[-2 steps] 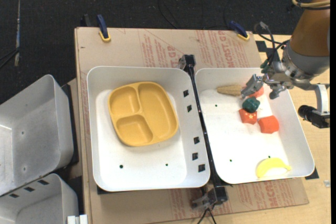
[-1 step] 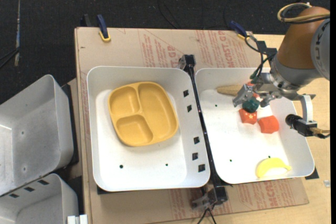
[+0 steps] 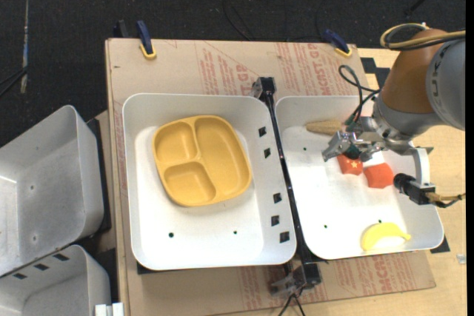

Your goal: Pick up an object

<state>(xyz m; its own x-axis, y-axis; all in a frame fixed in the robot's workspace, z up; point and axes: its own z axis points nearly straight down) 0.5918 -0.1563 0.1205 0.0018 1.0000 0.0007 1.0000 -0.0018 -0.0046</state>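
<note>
Orange block [image 3: 378, 175] lies in white bin [image 3: 318, 233] on cardboard-topped bench [image 3: 192, 66].

Yellow divided plate [image 3: 201, 159], orange block [image 3: 378, 175], yellow banana [image 3: 384, 236], white bins [image 3: 148, 233].

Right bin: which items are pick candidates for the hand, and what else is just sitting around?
In play:
- hand
- orange-red block, beside the hand
- yellow banana-shaped piece, near the front edge
- tan stick-like piece, near the back

Lying about:
- yellow divided plate in the left bin
- blue clamps on the board
</note>
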